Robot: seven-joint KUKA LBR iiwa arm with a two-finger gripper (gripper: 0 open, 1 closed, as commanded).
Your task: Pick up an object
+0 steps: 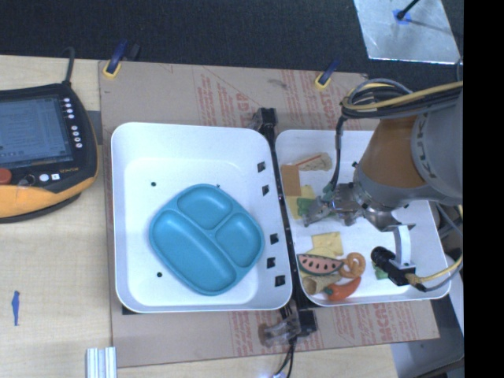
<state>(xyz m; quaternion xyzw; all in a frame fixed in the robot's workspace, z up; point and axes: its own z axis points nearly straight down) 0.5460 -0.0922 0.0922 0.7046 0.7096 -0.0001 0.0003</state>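
Nearest the camera's foot of the view, a clamp point(282, 331) is gripping the low edge of the cardboard sheet point(197, 333) where the two bins meet. Just above it, along the near wall of the right bin point(441, 286), a red chilli-like piece point(344, 290) is lying beside a watermelon slice point(320, 264) and a small pretzel point(354, 263), the three near one another, with a pale yellow cheese-like square point(327, 242) resting just beyond the slice. In the left bin point(126, 164) a blue divided plate point(206, 238) is lying flat, slightly toward the near side. Farther up the right bin, the gripper point(324, 208) is reaching in from the right and hanging low over the toy food; whether its tips are apart or together is something I cannot tell from this angle. A yellow-green piece point(303, 206) is sitting just left of the gripper, touching or nearly touching its tip, and an orange block point(290, 180) is lying just beyond that against the bin's left wall. A bread slice point(313, 162) is resting farther still, near the far wall. On the wooden surface point(55, 274) at far left, a teach pendant point(43, 152) is sitting well apart from the bins.
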